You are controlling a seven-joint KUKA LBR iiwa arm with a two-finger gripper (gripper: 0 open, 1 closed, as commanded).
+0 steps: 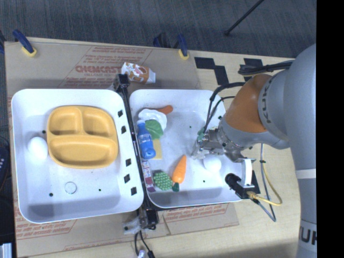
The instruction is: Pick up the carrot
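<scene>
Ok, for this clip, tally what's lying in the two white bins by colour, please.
Yellow: 1, the divided tray in the left bin.
White: 3, an egg in the left bin, a ball by the claw, and a white piece in the right bin.
Orange: 1, the carrot.
Green: 2, a leafy piece and a knobbly piece.
Blue: 1, a bottle.
Total: 8

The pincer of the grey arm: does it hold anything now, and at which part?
Nothing is seen held. The pincer hangs in the right white bin, beside the orange plastic carrot, which lies on the bin floor apart from it.
</scene>
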